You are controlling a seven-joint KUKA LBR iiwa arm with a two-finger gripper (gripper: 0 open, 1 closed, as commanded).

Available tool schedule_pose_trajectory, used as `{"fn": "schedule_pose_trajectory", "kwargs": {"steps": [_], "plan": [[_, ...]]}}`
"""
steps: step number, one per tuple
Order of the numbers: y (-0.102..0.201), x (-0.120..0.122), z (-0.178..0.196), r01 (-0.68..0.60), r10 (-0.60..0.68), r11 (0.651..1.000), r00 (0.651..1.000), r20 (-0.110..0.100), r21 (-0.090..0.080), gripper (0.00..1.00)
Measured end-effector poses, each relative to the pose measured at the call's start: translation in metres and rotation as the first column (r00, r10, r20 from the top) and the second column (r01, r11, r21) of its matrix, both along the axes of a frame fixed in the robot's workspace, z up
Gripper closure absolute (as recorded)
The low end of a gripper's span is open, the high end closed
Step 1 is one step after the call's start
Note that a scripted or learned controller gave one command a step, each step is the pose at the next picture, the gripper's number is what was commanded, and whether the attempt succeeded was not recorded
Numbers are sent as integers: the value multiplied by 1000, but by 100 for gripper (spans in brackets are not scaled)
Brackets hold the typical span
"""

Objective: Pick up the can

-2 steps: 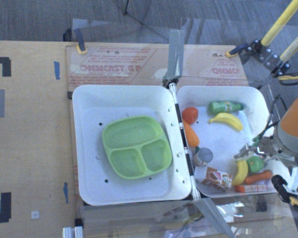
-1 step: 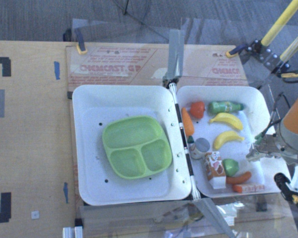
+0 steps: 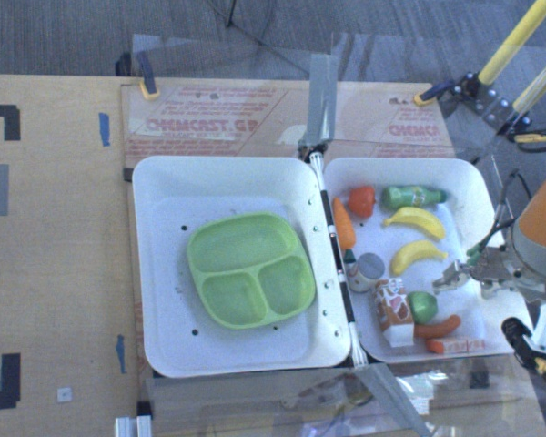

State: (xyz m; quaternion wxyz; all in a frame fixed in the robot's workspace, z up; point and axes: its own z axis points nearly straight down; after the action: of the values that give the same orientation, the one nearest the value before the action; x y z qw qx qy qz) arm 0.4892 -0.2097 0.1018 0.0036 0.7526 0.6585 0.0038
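Over the right edge of the right bin my jaws hang, reaching in from the side at about mid-height of the bin, with my orange band just behind them. I cannot tell from this slant whether they stand wide or narrow; the metal parts blur together. Nothing shows between them.

The can stands toward the left side of the right bin, its grey round top facing up, well apart from my jaws. Just beside it on the right lies a yellow banana, and a second banana curves above that one. Below the can a small carton with a red and white face lies tilted, close against a green apple. A red sausage-shaped toy lies at the bin's lower wall, under the apple. Along the left wall of this bin an orange carrot lies lengthwise, above the can, and a red tomato-like thing sits beside its upper end. A green bottle lies on its side near the top wall.

The left bin holds a light green divided plate, lying flat near its middle. Both bins rest on the worktop.
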Motion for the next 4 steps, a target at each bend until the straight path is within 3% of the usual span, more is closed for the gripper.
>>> {"fn": "schedule_pose_trajectory", "kwargs": {"steps": [1,2,3,4], "plan": [[3,29,-11,56,-56,998,998,-4,11,0],[13,-6,-13,86,-86,996,996,0,-1,0],[13,53,5,106,-106,994,994,-10,0,0],[36,-7,-13,181,-181,984,984,-1,-1,0]]}}
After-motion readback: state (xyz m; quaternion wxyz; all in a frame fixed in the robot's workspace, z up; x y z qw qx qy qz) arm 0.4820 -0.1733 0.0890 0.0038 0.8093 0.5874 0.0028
